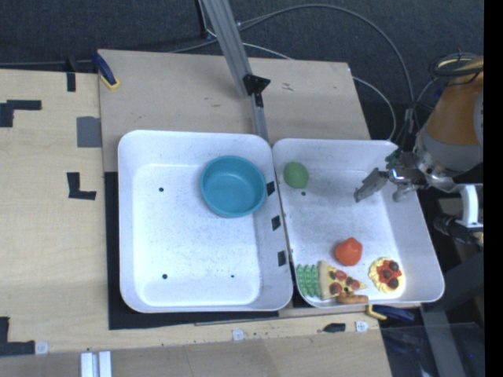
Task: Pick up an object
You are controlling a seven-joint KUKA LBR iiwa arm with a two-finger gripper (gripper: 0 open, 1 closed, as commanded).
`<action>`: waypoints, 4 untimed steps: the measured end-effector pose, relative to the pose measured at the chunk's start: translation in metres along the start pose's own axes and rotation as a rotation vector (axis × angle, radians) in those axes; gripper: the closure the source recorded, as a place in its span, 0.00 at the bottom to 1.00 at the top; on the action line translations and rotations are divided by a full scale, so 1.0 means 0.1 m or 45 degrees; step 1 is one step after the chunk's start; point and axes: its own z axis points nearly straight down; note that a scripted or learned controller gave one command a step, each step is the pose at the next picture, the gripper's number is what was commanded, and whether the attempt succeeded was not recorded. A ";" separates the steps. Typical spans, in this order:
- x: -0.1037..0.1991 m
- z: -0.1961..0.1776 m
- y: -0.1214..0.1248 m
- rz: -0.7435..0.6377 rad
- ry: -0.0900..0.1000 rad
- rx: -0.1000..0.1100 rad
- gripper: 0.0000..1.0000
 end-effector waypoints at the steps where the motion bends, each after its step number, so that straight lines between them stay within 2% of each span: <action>1: 0.03 0.44 -0.05 0.000 0.000 0.000 0.00; 2: 0.03 0.32 -0.04 -0.001 -0.001 -0.005 1.00; 3: 0.05 -0.30 -0.07 0.000 -0.003 -0.011 1.00; 4: 0.05 -0.50 -0.07 0.000 -0.002 -0.007 1.00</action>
